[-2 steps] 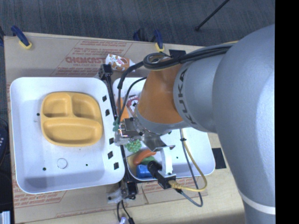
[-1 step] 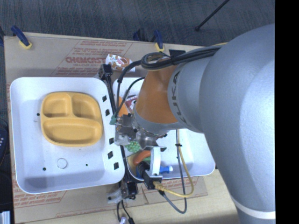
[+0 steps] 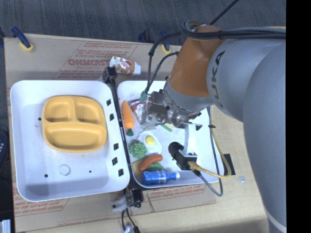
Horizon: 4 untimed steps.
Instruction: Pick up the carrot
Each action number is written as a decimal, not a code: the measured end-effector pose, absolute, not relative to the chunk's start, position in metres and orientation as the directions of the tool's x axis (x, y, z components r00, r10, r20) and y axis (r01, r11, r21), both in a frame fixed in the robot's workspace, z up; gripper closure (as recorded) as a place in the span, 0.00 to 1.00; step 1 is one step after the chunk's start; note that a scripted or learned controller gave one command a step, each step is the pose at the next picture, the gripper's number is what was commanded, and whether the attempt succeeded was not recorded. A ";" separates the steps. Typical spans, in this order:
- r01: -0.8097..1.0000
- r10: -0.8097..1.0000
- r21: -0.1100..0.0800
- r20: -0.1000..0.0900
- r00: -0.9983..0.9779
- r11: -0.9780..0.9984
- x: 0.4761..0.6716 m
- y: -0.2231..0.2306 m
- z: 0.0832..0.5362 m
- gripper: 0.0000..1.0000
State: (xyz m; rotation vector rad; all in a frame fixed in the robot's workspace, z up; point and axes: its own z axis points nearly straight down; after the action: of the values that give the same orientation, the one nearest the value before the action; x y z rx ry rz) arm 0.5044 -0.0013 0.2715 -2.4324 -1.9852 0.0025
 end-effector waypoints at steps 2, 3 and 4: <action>0.958 0.958 -0.003 0.000 0.288 -0.288 0.476 -0.010 0.280 1.00; 0.993 0.993 -0.007 0.000 0.121 -0.121 0.475 0.013 0.191 1.00; 0.999 0.999 -0.003 0.000 -0.052 0.052 0.491 -0.017 0.266 1.00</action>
State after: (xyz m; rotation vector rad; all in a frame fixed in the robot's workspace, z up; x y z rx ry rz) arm 0.4914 -0.0166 0.2660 -2.1617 -2.2770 0.0027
